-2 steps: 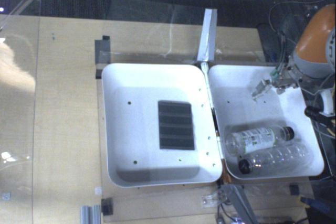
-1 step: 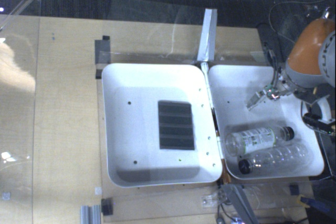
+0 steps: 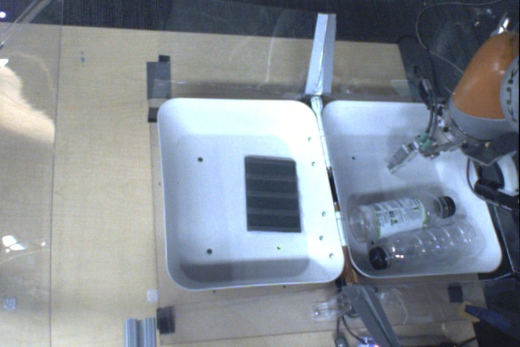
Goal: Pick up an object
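Observation:
Two clear plastic bottles lie on their sides in the front of the right bin (image 3: 357, 122). The labelled bottle (image 3: 394, 216) has its black cap pointing right. Just in front of it, the second bottle (image 3: 426, 245) has its black cap pointing left. A dark ribbed rectangular block (image 3: 272, 193) lies flat in the middle of the left bin (image 3: 187, 175). My gripper (image 3: 404, 154) hangs over the back half of the right bin, angled down to the left, a short way behind the labelled bottle and apart from it. Nothing shows in its grasp.
The arm's orange band (image 3: 487, 85) and grey wrist reach in over the right bin's right rim. A metal post (image 3: 320, 53) rises at the back between the bins. Clear panels stand at the left and back of the bench.

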Controlling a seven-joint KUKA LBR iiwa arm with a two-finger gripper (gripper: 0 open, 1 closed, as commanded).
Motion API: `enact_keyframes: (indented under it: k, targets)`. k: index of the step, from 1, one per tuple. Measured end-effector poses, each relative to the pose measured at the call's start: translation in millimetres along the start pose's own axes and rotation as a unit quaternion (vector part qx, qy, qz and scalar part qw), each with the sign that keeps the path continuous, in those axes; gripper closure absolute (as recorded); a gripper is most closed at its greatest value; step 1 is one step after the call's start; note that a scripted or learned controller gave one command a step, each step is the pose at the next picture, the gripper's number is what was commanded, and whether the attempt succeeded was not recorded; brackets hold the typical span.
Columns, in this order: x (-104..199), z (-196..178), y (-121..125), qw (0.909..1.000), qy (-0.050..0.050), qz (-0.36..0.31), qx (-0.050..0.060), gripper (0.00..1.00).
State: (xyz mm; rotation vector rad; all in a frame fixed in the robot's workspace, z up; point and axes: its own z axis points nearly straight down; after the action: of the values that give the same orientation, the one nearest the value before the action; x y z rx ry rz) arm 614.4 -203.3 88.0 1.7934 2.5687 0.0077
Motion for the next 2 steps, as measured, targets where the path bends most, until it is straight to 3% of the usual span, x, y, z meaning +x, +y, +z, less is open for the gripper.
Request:
enact_keyframes:
  k: [1, 2]
  targets:
    - [0.8, -13.7, 4.3, 1.0, -0.002, -0.003, -0.004, 1.0]
    - [0.8, -13.7, 4.2, 1.0, -0.002, -0.003, -0.004, 0.0]
